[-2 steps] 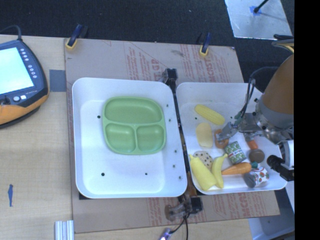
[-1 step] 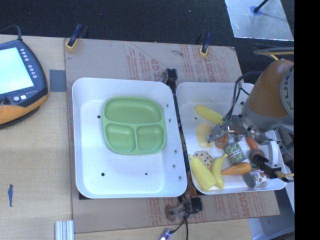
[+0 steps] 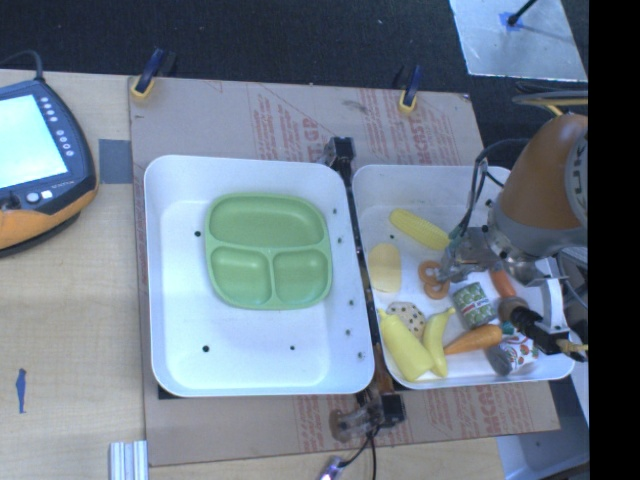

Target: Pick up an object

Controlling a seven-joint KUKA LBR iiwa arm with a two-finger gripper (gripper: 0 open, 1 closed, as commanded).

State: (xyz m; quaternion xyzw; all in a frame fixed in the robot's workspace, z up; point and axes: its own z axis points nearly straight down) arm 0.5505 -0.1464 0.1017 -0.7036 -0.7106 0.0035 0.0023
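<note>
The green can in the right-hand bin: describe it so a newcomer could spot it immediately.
Look in the right bin, beside the gripper. The small can lies just below it, above the orange carrot. It alone has a green label and a silver rim.

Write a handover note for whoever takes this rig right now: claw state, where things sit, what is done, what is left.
Claw: low in the right bin, over the pretzel; nothing seen held.
Right bin also holds the corn, green can, carrot and banana.
Left bin holds the green divided plate.
Done: the arm has reached in; nothing lifted.
Left: grasp an object and raise it.
</note>
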